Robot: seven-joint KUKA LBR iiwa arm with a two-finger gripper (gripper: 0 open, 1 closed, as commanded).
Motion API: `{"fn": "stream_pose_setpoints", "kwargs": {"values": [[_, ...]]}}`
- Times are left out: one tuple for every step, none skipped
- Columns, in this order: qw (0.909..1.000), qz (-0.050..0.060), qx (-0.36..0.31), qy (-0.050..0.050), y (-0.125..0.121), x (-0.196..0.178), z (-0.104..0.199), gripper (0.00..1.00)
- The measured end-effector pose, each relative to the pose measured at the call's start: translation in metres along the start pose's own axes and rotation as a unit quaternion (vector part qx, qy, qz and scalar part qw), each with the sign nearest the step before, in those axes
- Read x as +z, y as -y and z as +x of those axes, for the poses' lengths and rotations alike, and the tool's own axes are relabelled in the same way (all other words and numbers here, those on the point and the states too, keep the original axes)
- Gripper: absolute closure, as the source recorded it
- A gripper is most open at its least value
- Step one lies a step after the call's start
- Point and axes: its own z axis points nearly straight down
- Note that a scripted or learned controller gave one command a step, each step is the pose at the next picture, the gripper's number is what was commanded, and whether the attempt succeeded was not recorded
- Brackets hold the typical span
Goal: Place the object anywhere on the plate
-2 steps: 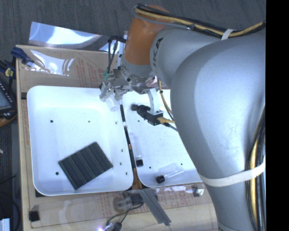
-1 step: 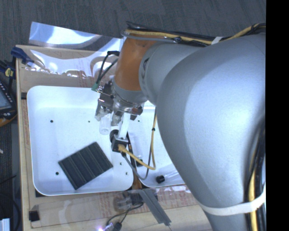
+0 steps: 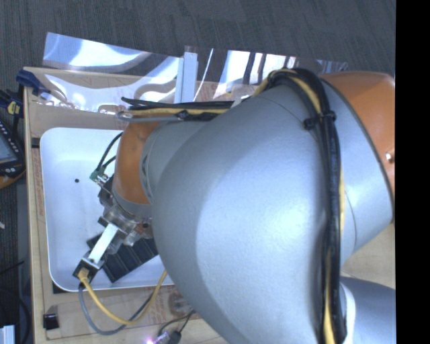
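Your gripper (image 3: 126, 225) sits low in the bin (image 3: 64, 168) under the arm (image 3: 255, 215); whether it grips anything, you cannot tell

Matte grey covers the robot arm (image 3: 269, 222), broken by a bright orange band (image 3: 127, 168) above the wrist and a black-and-yellow cable bundle (image 3: 329, 201) along its shell. The bin (image 3: 64, 201) is plain white apart from one small dark speck (image 3: 76, 179). The counter (image 3: 37, 121) is pale tan, the floor (image 3: 101, 20) dark charcoal with a fine ribbed weave, and the glossy panel (image 3: 101, 57) carries blue and white streaks.
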Motion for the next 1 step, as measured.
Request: {"fn": "stream_pose_setpoints", "kwargs": {"values": [[0.998,-0.002,-0.063,-0.002,-0.0347,-0.053,-0.0578,1.0]]}}
